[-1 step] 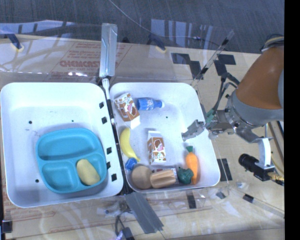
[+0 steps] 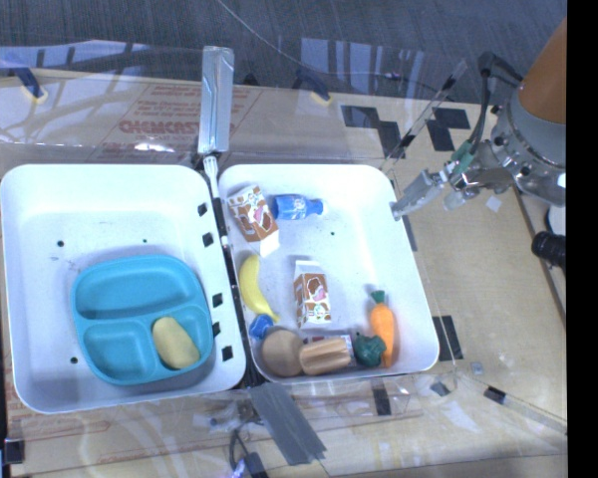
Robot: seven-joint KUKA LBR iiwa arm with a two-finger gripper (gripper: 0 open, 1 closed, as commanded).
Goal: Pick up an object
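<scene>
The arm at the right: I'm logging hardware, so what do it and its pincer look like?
The arm is grey metal with an orange band above the wrist. The wrist carries small silvery fittings, a greenish part and thin dark cables. The pincer is slim, pale grey metal.

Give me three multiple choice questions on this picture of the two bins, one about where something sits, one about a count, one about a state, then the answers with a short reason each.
1. Where is the yellow potato-like item?
A. on the blue tray in the left bin
B. in the right bin beside the carrot
C. on the bench outside the bins

2. How many small cartons are in the right bin?
A. none
B. two
C. five

3. Where is the end effector now?
A. pressed on the banana
B. over the right bin's right rim, touching no item
C. inside the left bin

Answers: A, it lies in a compartment of the blue tray. B, one carton near the top, one mid-bin. B, it hangs at the rim with nothing beside it.
</scene>
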